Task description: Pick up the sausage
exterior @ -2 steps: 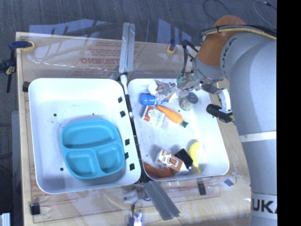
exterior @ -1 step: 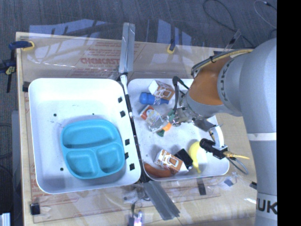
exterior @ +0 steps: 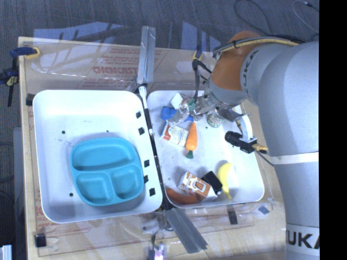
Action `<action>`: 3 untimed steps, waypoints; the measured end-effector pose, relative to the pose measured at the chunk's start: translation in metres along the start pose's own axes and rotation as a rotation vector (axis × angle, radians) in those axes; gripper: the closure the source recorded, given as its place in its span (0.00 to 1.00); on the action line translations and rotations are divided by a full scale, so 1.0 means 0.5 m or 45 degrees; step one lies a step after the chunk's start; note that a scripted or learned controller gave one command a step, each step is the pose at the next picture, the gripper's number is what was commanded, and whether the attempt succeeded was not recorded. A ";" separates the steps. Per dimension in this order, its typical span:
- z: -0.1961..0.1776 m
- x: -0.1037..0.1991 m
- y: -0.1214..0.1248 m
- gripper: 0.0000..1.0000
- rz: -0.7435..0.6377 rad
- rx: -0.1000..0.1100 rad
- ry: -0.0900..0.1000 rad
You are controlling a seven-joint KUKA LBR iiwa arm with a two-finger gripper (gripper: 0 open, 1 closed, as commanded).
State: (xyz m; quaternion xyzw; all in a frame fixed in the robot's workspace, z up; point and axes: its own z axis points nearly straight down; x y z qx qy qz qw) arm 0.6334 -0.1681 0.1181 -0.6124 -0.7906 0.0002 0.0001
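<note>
The sausage (exterior: 181, 195) lies half under a small carton (exterior: 194, 185), far from the gripper (exterior: 194, 108) above the carrot (exterior: 191, 137). A descent here risks grabbing clutter; whether the fingers are spread, I cannot tell.

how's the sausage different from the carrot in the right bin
The sausage is dark reddish-brown, lying flat along the near wall, partly hidden under a small carton. The carrot is bright orange, in the open mid-bin, pointing toward the near side. Both are elongated and lie in the right bin.
</note>
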 end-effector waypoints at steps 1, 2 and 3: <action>0.054 0.026 -0.167 0.00 0.035 0.004 0.002; -0.029 -0.070 -0.005 0.00 -0.036 -0.001 -0.001; 0.007 -0.001 -0.168 0.00 -0.198 0.003 0.002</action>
